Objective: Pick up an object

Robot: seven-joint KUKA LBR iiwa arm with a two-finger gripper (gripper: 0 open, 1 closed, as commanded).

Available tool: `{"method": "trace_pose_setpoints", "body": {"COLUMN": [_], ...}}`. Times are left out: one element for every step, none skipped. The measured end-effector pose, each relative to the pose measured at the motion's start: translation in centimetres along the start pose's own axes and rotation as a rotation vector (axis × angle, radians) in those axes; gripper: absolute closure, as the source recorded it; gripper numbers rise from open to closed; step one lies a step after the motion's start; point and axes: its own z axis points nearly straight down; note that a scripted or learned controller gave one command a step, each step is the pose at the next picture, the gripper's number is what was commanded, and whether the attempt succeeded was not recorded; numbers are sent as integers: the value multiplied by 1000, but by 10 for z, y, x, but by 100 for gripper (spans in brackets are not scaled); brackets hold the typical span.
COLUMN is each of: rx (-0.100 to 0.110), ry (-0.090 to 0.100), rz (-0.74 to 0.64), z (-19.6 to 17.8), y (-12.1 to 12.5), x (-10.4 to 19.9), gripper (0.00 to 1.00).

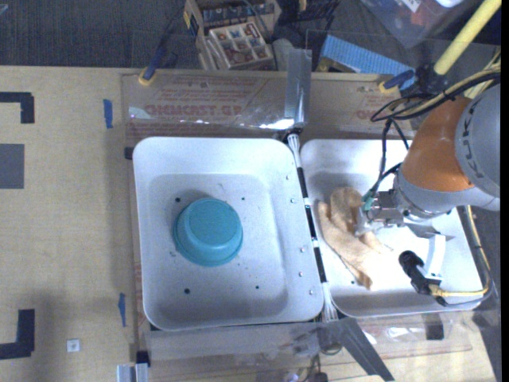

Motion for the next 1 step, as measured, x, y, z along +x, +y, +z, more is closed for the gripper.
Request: {"method": "trace_pose_setpoints", "body": {"rx": [7], "ry": [-2], "rz": [33], "z": [-81], "y": [25], "x": [-12], "gripper": [100]}}
